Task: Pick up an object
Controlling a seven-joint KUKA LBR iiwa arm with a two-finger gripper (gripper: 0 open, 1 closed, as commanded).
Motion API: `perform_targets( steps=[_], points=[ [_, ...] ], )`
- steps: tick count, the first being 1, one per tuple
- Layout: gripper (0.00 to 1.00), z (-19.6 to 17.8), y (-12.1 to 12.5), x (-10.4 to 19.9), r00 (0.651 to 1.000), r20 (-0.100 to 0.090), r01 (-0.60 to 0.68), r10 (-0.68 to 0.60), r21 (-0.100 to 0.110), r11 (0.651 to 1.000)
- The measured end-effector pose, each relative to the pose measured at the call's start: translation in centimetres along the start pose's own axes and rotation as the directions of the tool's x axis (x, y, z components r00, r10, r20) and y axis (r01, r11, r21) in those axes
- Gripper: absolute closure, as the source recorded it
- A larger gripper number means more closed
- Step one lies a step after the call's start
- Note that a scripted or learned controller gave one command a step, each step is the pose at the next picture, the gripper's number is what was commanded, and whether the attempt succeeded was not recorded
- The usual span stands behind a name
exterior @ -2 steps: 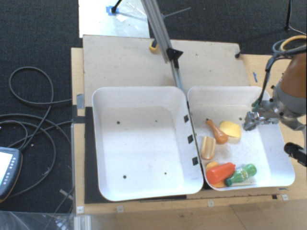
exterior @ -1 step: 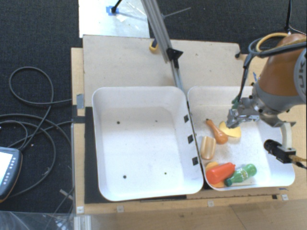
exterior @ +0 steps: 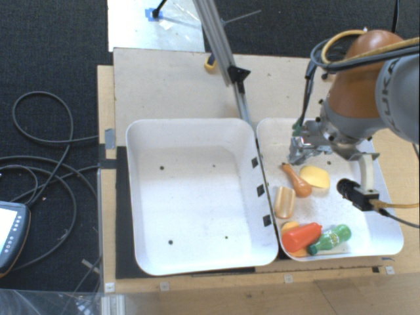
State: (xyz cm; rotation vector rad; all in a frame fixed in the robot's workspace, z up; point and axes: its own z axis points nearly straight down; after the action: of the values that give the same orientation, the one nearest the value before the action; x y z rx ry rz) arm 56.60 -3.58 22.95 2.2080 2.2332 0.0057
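Right bin (exterior: 387, 238) is holding my targets; the orange carrot-like piece (exterior: 296, 180) is lying just below my gripper (exterior: 302, 151), whose grip I cannot tell.

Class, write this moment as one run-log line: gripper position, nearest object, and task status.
gripper: over right bin, upper left | nearest: orange carrot-shaped toy, just below | status: nothing seen lifted

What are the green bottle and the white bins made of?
The green bottle looks like plastic: smooth, shiny, evenly bright in colour, probably a toy. The right bin and left bin look like matte white moulded plastic, judging by their rounded corners and thin rims, though that is only a guess.
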Motion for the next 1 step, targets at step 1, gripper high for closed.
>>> perform_targets(
  steps=[1],
  points=[
    [1.00, -0.27, 1.11, 4.25, 1.000, 0.000, -0.001, 0.001, 0.000, 1.000]
  ],
)
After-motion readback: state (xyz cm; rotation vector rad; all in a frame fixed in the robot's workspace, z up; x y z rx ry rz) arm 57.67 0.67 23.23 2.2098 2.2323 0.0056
